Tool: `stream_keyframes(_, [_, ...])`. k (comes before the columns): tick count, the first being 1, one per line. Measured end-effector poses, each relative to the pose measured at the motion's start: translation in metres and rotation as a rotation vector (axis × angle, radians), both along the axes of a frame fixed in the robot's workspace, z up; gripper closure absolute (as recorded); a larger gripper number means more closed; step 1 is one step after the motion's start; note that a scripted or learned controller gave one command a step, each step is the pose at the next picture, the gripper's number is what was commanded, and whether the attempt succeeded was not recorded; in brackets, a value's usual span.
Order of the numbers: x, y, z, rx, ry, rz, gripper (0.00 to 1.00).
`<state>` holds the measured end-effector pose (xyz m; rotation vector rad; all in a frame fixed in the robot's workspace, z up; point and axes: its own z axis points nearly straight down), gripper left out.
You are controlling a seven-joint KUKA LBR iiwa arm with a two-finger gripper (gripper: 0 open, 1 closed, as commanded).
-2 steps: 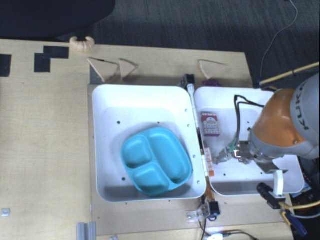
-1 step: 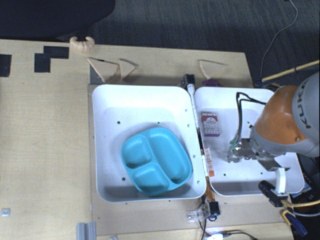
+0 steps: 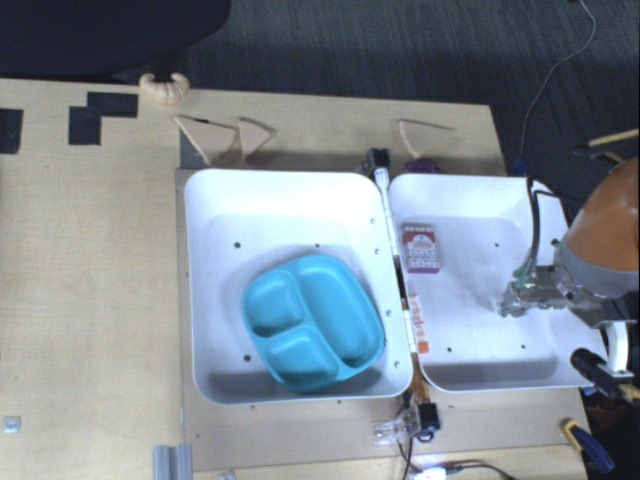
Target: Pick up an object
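Blue three-compartment tray (image 3: 314,319) lies flat, well left of end effector (image 3: 516,298); finger state cannot be told. Open bin floor (image 3: 470,318) lies left.

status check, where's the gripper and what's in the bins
Gripper low over right bin, near its right side, nothing seen in it. Small card packet near that bin's left wall, apart from gripper. Blue divided plate in left bin.

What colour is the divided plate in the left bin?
Light blue, a turquoise shade all over; the divided plate shows clearly in the camera view.
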<state>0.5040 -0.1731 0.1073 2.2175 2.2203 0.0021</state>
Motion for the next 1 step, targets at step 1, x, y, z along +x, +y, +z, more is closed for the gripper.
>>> stream_keyframes(1, [-0.0138, -0.0332, -0.0122, 0.001, 0.001, 0.000, 1.00])
